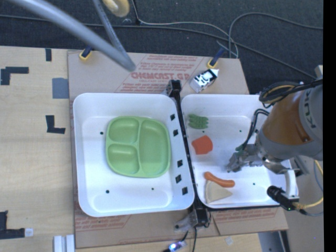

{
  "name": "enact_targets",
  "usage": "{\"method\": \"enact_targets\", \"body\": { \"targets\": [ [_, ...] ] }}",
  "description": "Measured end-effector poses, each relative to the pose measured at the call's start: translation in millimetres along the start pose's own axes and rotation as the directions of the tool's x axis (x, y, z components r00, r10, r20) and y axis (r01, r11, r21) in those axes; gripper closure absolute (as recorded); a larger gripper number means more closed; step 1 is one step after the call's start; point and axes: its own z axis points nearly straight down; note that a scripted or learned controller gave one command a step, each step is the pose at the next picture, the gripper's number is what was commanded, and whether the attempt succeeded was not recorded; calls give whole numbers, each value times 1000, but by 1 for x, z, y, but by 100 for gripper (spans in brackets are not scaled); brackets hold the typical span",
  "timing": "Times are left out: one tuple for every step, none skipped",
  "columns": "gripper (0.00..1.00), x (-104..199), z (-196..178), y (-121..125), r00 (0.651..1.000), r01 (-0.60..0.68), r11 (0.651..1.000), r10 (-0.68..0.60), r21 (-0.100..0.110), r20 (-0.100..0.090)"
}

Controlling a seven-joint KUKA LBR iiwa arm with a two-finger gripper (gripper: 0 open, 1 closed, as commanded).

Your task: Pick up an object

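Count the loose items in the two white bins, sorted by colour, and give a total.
Green: 2, the divided plate and a small leafy piece
Orange-red: 2, a chunky piece and a sausage-shaped piece
Cream: 1, a wedge
Total: 5

A pale wooden bench top [31, 156] spans the scene, marked with dark tape pieces [52, 126] toward nine o'clock. A brown cardboard sheet [157, 72] lies across its middle. Toward twelve o'clock, dark carpet [210, 9] carries thin cables [252, 20].
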Motion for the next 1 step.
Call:
{"method": "enact_targets", "body": {
  "targets": [
    [100,-2,-43,-4,1000,-1,1000,1,-6,2]
  ]
}}
